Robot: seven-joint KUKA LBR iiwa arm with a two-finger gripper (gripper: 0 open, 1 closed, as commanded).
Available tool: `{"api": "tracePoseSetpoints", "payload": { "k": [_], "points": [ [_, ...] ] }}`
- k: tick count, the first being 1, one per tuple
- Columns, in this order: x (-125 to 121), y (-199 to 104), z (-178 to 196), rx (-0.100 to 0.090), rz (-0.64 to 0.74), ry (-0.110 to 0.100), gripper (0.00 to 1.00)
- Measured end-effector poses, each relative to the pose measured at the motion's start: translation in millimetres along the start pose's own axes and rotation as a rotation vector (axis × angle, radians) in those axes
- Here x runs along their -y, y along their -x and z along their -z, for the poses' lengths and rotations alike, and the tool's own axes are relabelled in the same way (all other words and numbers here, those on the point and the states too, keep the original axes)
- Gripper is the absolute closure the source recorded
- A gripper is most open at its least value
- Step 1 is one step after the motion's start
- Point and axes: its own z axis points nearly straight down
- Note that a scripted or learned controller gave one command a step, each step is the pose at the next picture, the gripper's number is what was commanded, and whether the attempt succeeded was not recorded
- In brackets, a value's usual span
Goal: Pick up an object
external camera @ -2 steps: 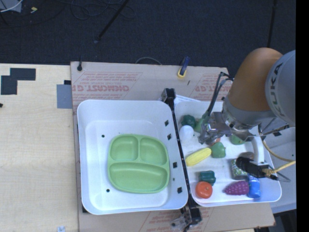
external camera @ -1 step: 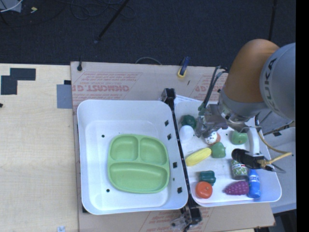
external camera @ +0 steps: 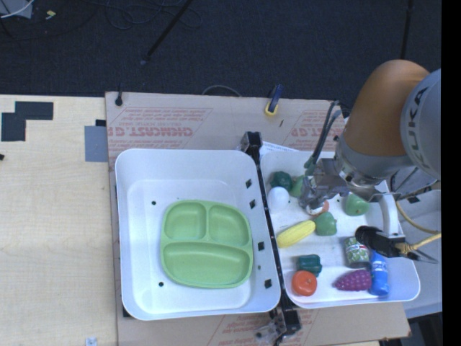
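Glossy white bins point(external camera: 130, 193), ridged yellow corn point(external camera: 296, 232), gripper point(external camera: 314, 206) low among toys, finger state indiscernible.

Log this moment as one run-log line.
arm: over right bin | pincer: low among toys, beside corn | grasp: unclear | left bin: green tray

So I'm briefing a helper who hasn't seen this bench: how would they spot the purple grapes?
Look in the right-hand shallow white bin, along its near edge. The knobbly purple toy grape bunch lies between a round orange toy fruit and a blue bottle; nothing else there is purple.
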Motion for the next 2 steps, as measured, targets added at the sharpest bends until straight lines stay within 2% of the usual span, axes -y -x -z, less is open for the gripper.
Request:
{"api": "tracePoseSetpoints", "payload": {
  "k": [1,2],
  "points": [
    [-5.7,-2.2,-20.0,0.001,0.001,-0.001,1.00],
    [-6.6,-2.1,-18.6,0.001,0.003,0.001,1.00]
  ]
}}
